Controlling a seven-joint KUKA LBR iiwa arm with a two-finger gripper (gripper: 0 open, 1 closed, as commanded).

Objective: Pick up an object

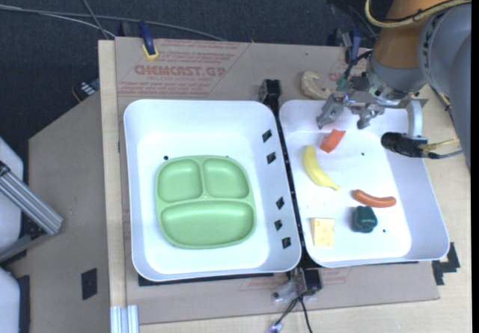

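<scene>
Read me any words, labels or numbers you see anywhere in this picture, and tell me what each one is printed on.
"CHEMCAST GP": large reddish letters on the brown protective paper of the board under the bins, above the left bin.
Smaller reddish lines above and below that word: too blurred to read.
Faint reddish print on the board's front edge: too small to read.
The green tray, the food toys and the claw bear no legible marks.

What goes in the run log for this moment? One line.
gripper: open, above right bin | nearest: orange piece | held: nothing | green tray: left bin
</scene>
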